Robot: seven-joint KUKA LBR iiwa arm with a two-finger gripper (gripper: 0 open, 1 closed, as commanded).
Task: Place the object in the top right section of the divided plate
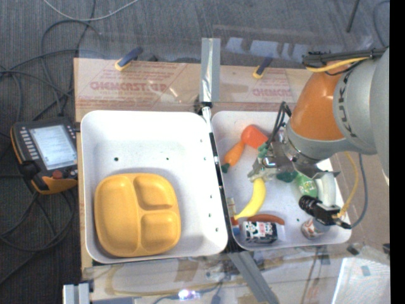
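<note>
Gripper (266,164), jaw state I cannot tell, over right bin (329,236) centre above banana (253,200); I should centre on banana, then carry to yellow divided plate (137,215)

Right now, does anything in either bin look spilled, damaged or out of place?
Nothing stands out. The yellow divided plate lies flat in the left bin; the banana, carrot and other items lie loose in the right bin, under the gripper.

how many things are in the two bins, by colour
yellow: 2, the divided plate and the banana
orange: 2, the carrot and an orange piece
green: 1, a green item
black and white: 1, a small carton
total: 6
</note>
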